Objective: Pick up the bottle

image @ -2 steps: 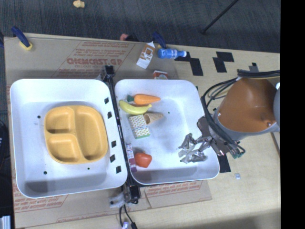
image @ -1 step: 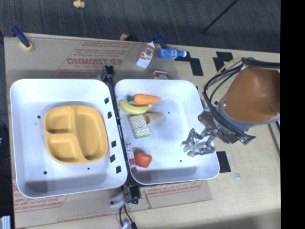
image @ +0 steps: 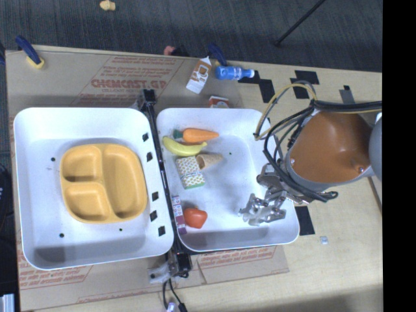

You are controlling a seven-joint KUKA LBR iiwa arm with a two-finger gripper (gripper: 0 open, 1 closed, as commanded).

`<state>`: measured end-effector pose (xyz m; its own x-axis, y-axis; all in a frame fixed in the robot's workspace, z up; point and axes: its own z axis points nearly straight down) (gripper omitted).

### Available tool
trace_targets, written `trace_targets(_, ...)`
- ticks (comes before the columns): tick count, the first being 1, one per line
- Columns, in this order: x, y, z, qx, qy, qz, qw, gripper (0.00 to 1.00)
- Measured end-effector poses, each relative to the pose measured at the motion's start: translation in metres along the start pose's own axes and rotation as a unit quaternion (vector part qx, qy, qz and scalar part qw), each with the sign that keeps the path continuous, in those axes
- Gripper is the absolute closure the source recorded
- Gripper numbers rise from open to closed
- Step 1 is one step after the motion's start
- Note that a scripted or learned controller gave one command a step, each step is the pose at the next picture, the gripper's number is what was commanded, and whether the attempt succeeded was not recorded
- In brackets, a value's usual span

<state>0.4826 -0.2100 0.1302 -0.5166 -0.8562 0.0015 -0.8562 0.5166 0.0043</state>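
A small blue bottle [image: 231, 73] with a white cap end lies on its side on the bench, behind the right bin [image: 240, 125] and outside it. My gripper [image: 262, 212] hangs low over the near right corner of that bin, far from the bottle. The grey arm with its orange band [image: 328, 149] reaches in from the right above it. No object shows at the gripper's tip.
The right bin holds a carrot [image: 199, 135], a banana [image: 182, 148], a patterned box [image: 190, 172], a cone-shaped item [image: 210, 159] and a red item [image: 194, 218]. A yellow divided plate [image: 104, 181] sits in the left bin [image: 32, 174]. A small carton [image: 199, 76] lies beside the bottle.
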Motion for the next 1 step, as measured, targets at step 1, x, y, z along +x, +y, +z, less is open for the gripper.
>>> trace_targets(1,0.0033,0.0048,-0.0217,0.002,-0.001,-0.031,0.9995,1.0)
